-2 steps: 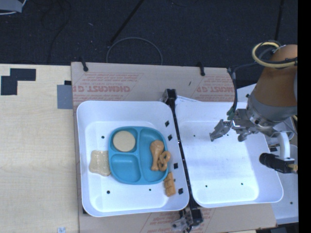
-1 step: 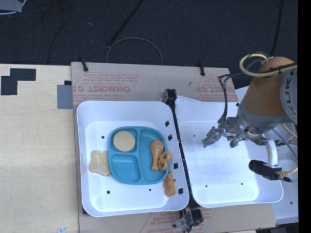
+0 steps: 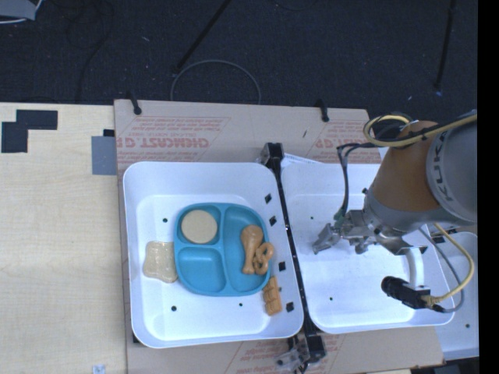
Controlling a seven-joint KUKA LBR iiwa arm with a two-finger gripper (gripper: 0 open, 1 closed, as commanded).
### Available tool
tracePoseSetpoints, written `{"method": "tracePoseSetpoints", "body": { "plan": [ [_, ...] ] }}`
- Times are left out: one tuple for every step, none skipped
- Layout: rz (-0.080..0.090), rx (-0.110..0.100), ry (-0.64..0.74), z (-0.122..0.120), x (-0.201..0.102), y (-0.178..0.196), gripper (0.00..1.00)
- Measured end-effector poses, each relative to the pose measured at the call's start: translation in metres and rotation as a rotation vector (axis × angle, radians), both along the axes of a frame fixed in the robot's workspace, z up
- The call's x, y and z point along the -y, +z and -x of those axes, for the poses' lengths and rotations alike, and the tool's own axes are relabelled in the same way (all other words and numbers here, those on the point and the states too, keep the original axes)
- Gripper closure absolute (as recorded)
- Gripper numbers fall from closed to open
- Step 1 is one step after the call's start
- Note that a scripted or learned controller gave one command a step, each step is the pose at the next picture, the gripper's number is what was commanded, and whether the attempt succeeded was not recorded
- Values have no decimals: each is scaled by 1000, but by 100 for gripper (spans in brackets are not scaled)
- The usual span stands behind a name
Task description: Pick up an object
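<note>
Grey two-finger tool point(image 3: 326, 238) is seen low in the right white bin point(image 3: 366, 318), finger state cannot be told; tan pretzel-shaped toy point(image 3: 256, 249) lies in the blue divided plastic tray point(image 3: 204, 275), left bin; judged light, rigid, best gripped across its narrow middle.

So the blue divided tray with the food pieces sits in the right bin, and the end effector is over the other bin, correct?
Not quite. The camera view shows the blue divided tray in the left bin, not the right one. The end effector is over the other bin, the right bin, as you said.
</note>
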State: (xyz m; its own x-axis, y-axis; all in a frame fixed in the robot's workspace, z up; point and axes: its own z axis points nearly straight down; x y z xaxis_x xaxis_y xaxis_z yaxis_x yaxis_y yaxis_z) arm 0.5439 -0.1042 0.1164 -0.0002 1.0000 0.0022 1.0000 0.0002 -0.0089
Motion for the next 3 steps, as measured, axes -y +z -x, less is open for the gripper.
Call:
{"method": "tracePoseSetpoints", "body": {
  "plan": [
    [0, 2, -6, -1, 2, 13, 100],
    [2, 9, 0, 2, -6, 71, 100],
    [2, 10, 0, 1, -4, 103, 100]
  ]
}}
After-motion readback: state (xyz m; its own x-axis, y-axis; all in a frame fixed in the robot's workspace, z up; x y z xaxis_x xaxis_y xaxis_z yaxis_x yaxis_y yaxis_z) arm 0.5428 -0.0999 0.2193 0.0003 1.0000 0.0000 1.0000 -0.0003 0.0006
